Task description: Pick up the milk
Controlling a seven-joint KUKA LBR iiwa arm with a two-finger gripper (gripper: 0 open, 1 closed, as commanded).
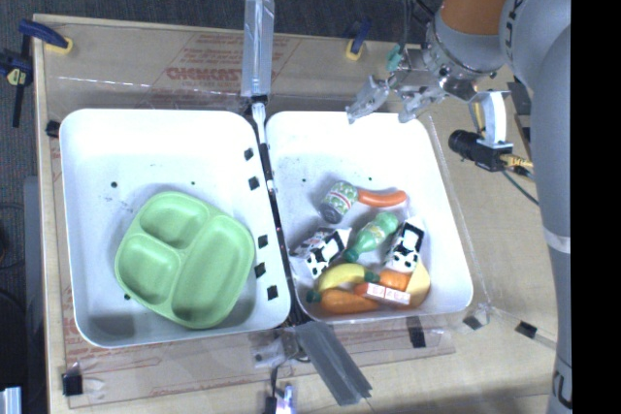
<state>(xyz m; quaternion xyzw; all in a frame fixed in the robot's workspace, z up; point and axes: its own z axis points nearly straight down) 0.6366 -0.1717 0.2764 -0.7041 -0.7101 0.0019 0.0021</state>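
A sectioned green plastic tray [186, 257] is set in the left shallow white bin [87, 141]; toy groceries [364, 257] are heaped in the right shallow white bin [427, 160].

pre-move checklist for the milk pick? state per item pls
1. Gripper clear of the bins: ok. It hangs over the far rim of the right bin, touching nothing.
2. Nothing between the fingers: ok, they are spread with no object in them.
3. Milk located: ok. Two cow-patterned cartons, milk carton and a second one, lie in the near half of the right bin.
4. Clear grasp access: not ok. Green bottle, banana and carrot crowd both cartons.
5. Which carton is the target: cannot tell.
6. Left bin irrelevant: ok. It holds a green divided plate.
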